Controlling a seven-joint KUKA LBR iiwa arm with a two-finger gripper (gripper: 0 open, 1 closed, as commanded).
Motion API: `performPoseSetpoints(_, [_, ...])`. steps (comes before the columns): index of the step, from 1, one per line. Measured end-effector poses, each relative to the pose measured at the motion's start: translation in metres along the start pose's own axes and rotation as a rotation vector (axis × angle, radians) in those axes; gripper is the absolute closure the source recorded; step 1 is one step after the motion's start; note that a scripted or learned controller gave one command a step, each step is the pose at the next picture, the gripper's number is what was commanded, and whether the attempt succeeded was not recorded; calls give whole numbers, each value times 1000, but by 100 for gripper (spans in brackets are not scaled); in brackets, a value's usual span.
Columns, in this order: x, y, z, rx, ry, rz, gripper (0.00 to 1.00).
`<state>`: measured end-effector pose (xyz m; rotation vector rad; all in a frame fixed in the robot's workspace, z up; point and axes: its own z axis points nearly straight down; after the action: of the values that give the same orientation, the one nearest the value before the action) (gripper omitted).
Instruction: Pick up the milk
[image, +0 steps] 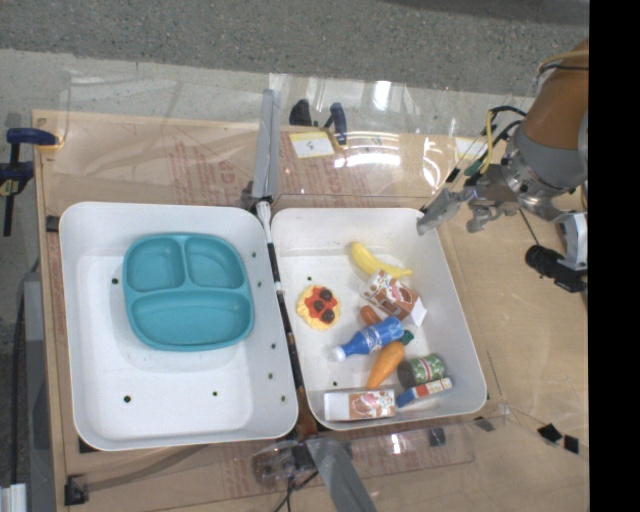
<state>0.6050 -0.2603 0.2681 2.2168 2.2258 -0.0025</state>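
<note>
The milk (390, 297), a small carton printed in red-brown and white, lies tilted near the middle of the right bin (455, 290), just below a yellow banana (372, 262). My gripper (446, 224) hangs over the far right corner of that bin, up and to the right of the carton and well apart from it. Its two dark fingers are spread, so it is open, with nothing between them. The grey wrist and orange band (558, 100) reach in from the right edge.
Around the milk in the right bin are a small pizza (319, 307), a blue bottle (370, 340), a carrot (386, 365), a green can (424, 370) and a flat box (360, 404). A teal divided plate (187, 290) sits in the left bin.
</note>
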Motion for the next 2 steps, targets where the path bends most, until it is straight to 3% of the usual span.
performPoseSetpoints(1, [0, -42, 146, 3, 2, 43, 0])
performPoseSetpoints(2, [20, -44, 179, -2, -1, -25, 0])
